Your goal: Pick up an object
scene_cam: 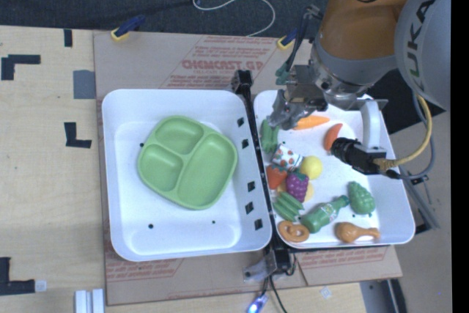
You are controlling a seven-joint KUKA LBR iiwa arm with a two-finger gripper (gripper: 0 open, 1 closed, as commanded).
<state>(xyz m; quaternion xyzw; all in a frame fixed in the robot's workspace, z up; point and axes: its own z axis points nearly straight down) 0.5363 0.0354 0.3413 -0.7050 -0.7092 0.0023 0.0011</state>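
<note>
Toy foods (316,187) lie heaped in the right bin (388,231): a carrot (316,122) near its far edge, a yellow lemon (312,167), purple grapes (297,184), a green bottle (323,213) and a drumstick (357,233) by the near edge. The arm (366,11) leans in over the bin's far left corner, gripper (287,113) low beside the carrot; whether its claw is spread or pinched I cannot tell.

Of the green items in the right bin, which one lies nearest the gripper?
The green pod at the bin's left wall, just below the gripper. The bottle and broccoli-like piece lie farther down.
</note>
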